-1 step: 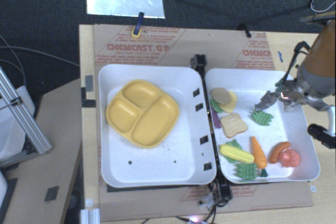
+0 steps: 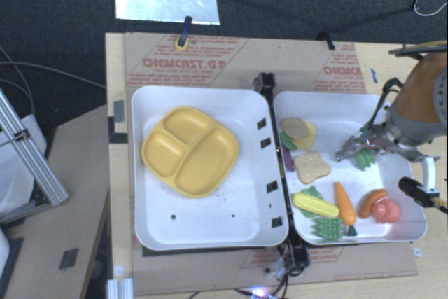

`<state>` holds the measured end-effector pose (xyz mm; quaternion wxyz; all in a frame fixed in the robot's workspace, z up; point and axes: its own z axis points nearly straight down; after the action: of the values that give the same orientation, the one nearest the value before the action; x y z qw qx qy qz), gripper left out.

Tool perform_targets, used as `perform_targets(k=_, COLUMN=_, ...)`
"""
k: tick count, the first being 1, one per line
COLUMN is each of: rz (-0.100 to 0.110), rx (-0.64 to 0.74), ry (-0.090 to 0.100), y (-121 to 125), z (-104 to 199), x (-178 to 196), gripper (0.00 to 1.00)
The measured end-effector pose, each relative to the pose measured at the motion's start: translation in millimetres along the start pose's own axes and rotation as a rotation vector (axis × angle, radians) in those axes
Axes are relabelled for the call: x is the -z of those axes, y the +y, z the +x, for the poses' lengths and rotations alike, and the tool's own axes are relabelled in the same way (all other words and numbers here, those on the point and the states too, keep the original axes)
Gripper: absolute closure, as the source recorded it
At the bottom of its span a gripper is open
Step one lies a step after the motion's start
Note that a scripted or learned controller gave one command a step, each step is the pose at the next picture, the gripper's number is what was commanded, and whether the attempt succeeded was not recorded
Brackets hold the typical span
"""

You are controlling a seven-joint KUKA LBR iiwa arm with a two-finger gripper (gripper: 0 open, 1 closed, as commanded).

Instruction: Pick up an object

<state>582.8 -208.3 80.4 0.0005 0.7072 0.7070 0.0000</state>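
- In the right bin (image 2: 329, 112), against its right side, a small green toy (image 2: 364, 160) lay just beside the end effector (image 2: 352, 149); whether it sat between the fingers could not be told, nor how wide they stood.
- The step looked like the reach or closing for a grasp, nothing lifted yet.
- Next would call for a firm closure on the green toy, then a straight lift.
- Nearby lay a bread slice (image 2: 311, 167), carrot (image 2: 344, 202), corn (image 2: 315, 204) and tomato (image 2: 386, 210).
- The left bin (image 2: 150, 220) held a yellow divided plate (image 2: 190, 151).

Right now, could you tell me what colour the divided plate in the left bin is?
The plate is yellow, seen in the camera view.
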Motion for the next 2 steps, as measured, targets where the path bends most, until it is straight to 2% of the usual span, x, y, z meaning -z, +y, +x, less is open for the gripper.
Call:
perform_targets(k=1, rz=-0.004, rx=0.002, ry=-0.001, y=0.8, z=1.6, x=15.3, gripper=1.0)
perform_targets(k=2, rz=-0.005, rx=0.005, ry=0.0, y=8.7, z=13.0, x=61.5, gripper=1.0)
